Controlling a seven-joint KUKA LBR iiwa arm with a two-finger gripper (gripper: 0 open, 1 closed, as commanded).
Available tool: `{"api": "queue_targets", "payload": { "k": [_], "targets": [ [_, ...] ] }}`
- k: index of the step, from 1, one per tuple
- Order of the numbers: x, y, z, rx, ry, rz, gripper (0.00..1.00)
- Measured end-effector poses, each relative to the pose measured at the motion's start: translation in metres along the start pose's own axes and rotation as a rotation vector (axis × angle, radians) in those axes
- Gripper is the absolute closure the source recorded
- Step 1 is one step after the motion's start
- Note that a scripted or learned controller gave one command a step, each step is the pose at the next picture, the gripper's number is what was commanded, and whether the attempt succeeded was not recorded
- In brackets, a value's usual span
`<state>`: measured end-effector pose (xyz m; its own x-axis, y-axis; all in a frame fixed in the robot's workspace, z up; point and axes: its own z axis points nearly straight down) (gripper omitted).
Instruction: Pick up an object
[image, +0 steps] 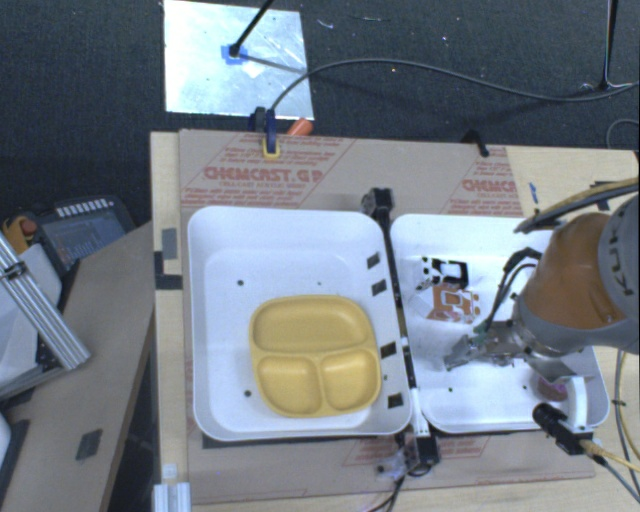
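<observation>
A yellow three-compartment plate lies flat in the left bin. In the right bin a small flat object with black-and-white and orange-brown patches lies near the back left. My gripper hangs low over the middle of the right bin, just in front of and slightly right of that patterned object. Nothing shows in its grasp. A small pink object peeks out under the arm near the bin's right front corner, mostly hidden.
The grey arm with its orange band covers the right half of the right bin. A black divider rail runs between the bins. Cables lie at the front edge, and a clamp sits on the cardboard at the back.
</observation>
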<state>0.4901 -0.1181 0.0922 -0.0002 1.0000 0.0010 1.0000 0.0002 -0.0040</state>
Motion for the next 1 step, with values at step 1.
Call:
{"api": "queue_targets", "payload": {
  "k": [1],
  "targets": [
    [0.0003, 0.0005, 0.0082, -0.004, 0.000, 0.000, 0.00]
  ]
}}
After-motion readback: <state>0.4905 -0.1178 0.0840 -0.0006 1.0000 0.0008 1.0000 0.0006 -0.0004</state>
